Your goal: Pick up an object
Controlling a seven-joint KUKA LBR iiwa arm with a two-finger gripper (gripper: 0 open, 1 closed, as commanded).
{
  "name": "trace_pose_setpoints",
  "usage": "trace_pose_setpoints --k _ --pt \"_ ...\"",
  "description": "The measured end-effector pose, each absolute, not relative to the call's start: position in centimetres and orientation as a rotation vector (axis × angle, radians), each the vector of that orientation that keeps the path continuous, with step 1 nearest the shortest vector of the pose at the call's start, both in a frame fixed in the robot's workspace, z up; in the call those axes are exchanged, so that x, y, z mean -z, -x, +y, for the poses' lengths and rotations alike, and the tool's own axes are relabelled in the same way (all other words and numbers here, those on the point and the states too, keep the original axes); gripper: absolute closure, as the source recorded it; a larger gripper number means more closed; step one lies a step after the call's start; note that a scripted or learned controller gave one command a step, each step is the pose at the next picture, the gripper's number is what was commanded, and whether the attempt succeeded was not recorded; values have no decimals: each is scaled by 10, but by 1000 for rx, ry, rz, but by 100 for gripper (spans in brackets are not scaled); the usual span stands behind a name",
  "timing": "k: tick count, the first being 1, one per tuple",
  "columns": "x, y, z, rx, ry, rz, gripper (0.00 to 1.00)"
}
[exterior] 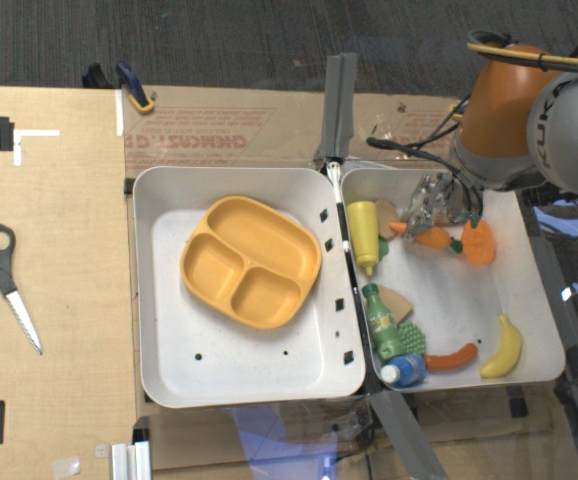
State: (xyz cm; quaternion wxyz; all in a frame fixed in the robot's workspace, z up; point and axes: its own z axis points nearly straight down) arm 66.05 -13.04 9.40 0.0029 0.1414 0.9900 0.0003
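Claw point(431, 208) low at twelve o'clock of right bin point(529, 368), beside orange carrot point(435, 237) for grasping; finger state perhaps open, cannot tell.

1. Smooth matt plastic: orange divided plate point(251, 261), white bins point(159, 298).
2. Glossy plastic: banana point(502, 349), yellow bottle point(364, 232), green bottle point(380, 320).
3. Bare metal blades: scissors point(7, 283).
4. Matt printed cardboard point(219, 133), frame's upper middle.

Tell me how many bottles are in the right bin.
2: a yellow bottle by the divider near the back, and a green bottle by the divider nearer the front. The arm may hide others.
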Motion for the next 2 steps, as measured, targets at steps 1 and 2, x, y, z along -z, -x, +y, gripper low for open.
trace_pose_setpoints --k 1,2 --pt "-193 -641 -64 -1 -430 3107 100" --pt "-236 -637 4 -1 -629 3074 100"
